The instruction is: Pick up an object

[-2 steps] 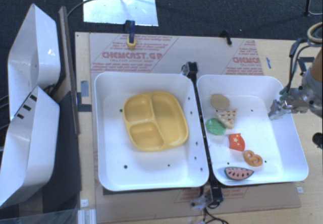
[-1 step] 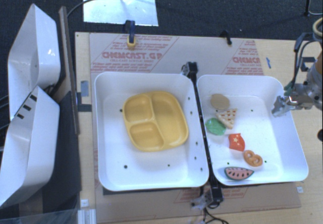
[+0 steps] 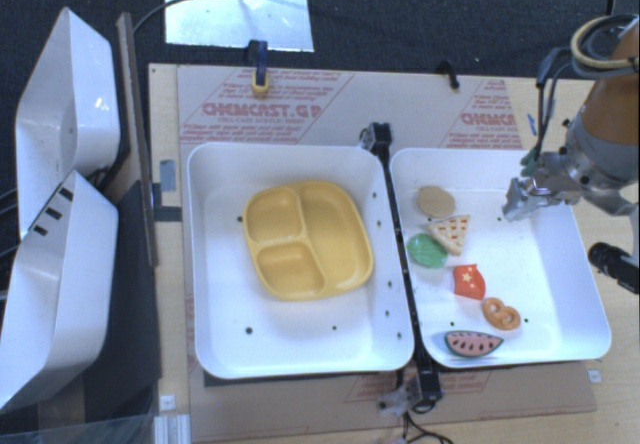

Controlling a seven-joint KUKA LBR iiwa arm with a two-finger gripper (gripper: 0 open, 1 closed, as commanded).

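A yellow divided plate lies in the left bin, while the right bin holds a brown cookie, wedge, green piece, pretzel and watermelon slice, with the gripper, whose state I cannot tell, over its upper right part.

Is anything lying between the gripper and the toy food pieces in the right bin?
Nothing visible does. The gripper is over bare floor of the right bin. Bare white floor separates it from the nearest pieces, the brown cookie and the waffle wedge.
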